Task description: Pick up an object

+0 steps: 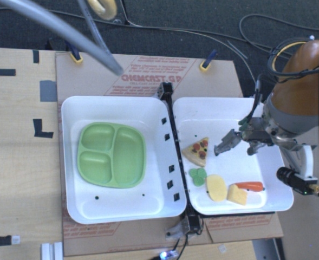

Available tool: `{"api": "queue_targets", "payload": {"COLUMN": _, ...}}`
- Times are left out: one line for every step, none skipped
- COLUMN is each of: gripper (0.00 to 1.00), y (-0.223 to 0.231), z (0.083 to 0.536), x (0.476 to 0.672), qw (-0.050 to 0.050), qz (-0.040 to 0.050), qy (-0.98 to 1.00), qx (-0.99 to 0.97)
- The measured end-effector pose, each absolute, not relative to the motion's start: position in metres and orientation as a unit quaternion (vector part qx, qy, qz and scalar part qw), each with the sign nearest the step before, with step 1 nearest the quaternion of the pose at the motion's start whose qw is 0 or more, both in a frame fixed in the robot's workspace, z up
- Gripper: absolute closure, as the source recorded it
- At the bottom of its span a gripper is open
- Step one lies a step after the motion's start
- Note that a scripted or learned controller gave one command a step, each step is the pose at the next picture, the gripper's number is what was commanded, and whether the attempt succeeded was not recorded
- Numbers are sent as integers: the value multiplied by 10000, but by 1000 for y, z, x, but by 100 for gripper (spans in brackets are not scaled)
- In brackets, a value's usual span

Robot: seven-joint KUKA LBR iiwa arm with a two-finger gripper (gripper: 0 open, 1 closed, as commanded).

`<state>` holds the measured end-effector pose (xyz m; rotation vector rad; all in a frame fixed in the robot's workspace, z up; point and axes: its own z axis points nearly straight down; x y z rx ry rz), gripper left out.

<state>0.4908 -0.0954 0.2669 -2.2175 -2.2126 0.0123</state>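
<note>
Tool (239, 143) hangs open and empty over the right bin (281, 202), beside the pizza slice (197, 151).

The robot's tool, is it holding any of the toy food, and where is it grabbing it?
No, nothing is held. The tool hangs open over the right bin, apart from the pizza slice beside it.

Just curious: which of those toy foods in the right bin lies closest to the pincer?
The pizza slice, a tan wedge with red and green toppings. It lies just left of the pincer; the other pieces sit lower in the bin.
</note>
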Motion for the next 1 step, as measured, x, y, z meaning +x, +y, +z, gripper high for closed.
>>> {"api": "queue_targets", "payload": {"gripper": 0, "y": -95, "z": 272, "x": 493, "qw": 3, "qz": 5, "qy": -7075, "qx": -7067}}
